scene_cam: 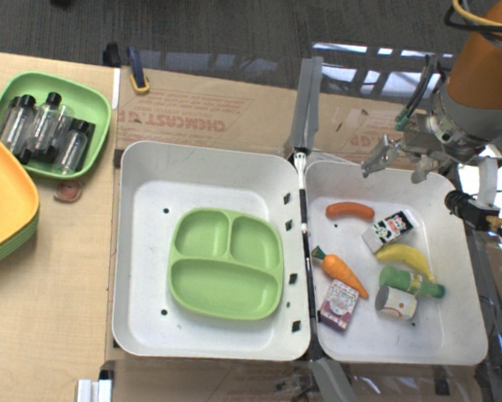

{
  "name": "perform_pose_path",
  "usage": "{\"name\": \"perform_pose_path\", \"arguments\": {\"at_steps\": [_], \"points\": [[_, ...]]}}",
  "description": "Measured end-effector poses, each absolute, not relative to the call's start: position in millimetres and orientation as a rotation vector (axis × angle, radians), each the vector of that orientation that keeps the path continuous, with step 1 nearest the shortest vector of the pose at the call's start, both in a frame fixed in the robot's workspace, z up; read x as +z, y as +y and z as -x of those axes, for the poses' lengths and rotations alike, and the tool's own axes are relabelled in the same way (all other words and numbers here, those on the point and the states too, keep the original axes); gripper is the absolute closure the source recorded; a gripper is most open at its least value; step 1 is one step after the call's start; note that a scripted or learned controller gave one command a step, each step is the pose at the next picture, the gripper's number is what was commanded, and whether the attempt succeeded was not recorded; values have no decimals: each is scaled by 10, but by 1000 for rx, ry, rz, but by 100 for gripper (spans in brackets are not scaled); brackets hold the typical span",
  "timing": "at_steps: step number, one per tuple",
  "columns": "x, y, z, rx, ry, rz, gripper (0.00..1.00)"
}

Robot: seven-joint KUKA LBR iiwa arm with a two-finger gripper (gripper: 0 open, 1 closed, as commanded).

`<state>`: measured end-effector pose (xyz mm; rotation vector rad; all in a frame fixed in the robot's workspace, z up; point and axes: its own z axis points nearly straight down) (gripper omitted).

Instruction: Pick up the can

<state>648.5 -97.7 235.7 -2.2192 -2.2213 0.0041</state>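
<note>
Two white bins, the gripper poised over the right bin's upper edge.

At far left, a green tray (52, 121) holds four bottles; the left bin (134, 255) carries one green divided plate (226, 264) with bare rim around it. The right bin (450, 342) holds six items: sausage, box, banana, carrot, packet and the can (396, 302), lower right, with open floor below. The gripper (405, 163) hangs spread, grasping nothing.
</note>
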Motion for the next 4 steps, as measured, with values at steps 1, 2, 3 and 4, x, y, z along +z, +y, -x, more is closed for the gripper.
{"name": "perform_pose_path", "arguments": {"at_steps": [1,2,3,4], "points": [[1249,-1413,-5942,-4,-2460,1964,0],[1686,-2014,-5818,0,-2432,1991,0],[1008,-1646,-6634,-10,-2548,1865,0],[916,-1070,-5780,1,-2617,1737,0]]}}
